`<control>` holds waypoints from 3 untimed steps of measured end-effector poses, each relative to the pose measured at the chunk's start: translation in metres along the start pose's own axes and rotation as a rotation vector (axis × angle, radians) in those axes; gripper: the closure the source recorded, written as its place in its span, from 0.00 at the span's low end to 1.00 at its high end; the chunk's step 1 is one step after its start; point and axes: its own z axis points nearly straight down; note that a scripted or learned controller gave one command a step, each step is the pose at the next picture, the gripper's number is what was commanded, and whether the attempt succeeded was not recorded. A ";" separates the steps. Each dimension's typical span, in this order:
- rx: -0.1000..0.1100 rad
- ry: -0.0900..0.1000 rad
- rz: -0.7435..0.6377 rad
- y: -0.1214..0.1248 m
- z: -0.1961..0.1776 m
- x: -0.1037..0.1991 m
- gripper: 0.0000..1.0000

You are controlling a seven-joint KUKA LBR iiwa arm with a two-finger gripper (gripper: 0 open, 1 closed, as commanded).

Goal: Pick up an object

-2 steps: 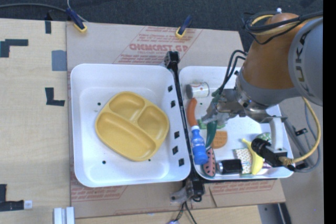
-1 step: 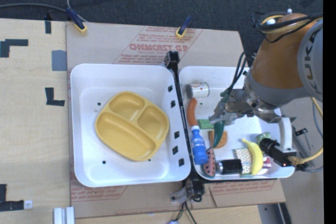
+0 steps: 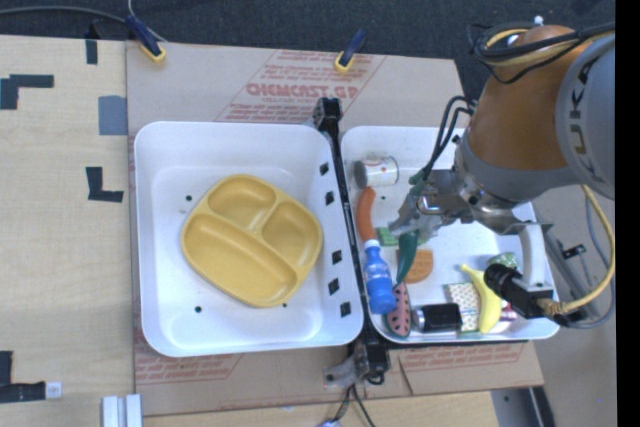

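Green-handled tool [image 3: 409, 258] lying in the right bin [image 3: 530, 335] between blue bottle [image 3: 378, 277] and banana [image 3: 484, 298], pincer [image 3: 418, 220] hovering right over it, can't tell if spread or pressed together, yellow divided plate [image 3: 252, 238] in left bin [image 3: 160, 245]

We cannot tell how the pincer [image 3: 412, 227] fingers stand, since they blur against the green item [image 3: 408, 257] beneath them. The arm [image 3: 530, 115] covers much of the right bin [image 3: 352, 215], hiding the far right corner and part of the floor. We see the orange disc [image 3: 423, 264] only in part, and the small items beside the banana [image 3: 484, 297] are too small to identify.
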 end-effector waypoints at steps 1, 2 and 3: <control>-0.001 0.000 -0.001 0.000 -0.002 -0.003 1.00; 0.000 0.000 0.000 0.000 -0.001 -0.002 1.00; 0.000 0.000 0.001 0.001 -0.001 0.000 1.00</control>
